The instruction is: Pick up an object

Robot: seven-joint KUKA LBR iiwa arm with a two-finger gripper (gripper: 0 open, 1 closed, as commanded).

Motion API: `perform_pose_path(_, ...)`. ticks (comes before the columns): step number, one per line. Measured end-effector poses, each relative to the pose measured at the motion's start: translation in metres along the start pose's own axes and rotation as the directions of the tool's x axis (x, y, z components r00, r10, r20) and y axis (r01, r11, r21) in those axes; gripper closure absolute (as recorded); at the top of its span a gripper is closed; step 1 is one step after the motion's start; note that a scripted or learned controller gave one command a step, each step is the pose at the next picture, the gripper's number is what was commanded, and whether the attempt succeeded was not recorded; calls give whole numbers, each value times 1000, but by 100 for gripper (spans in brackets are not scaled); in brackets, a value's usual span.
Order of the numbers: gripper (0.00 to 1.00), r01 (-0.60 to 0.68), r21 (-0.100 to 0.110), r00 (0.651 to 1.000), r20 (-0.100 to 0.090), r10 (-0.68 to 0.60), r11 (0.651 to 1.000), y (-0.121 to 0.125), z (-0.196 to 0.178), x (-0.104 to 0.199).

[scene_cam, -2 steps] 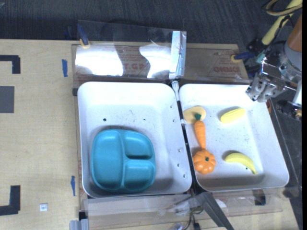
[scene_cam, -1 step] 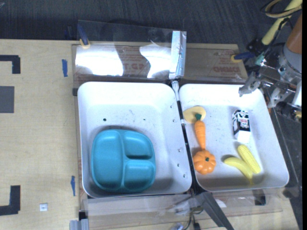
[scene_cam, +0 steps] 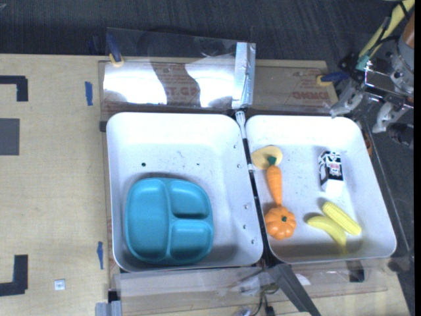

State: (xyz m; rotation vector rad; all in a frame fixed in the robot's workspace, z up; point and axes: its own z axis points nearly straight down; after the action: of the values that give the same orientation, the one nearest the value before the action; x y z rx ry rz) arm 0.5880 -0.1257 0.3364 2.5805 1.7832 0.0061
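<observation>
Hovering outside the right bin's [scene_cam: 368,151] far right corner, the gripper [scene_cam: 368,104] has jaws whose state I cannot tell. Carrot [scene_cam: 274,184], pumpkin [scene_cam: 280,222], corn [scene_cam: 342,218] and carton [scene_cam: 331,170] lie inside; crowded toys risk a glancing, failed grasp.

Silvery pincer [scene_cam: 368,104], seemingly yellow cabling [scene_cam: 385,22]

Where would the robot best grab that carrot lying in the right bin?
Probably at the middle of the carrot, coming straight down from above. It lies flat, nearly lengthwise up the bin, so fingers closing across its narrow width should fit. Its lower end meets the pumpkin and its top sits by the yellow slice, leaving mid-body the freest part.
</observation>
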Motion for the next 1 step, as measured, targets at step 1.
perform_pose_path(1, 0, 119, 11, 993, 1, -119, 993, -30, 68, -51)
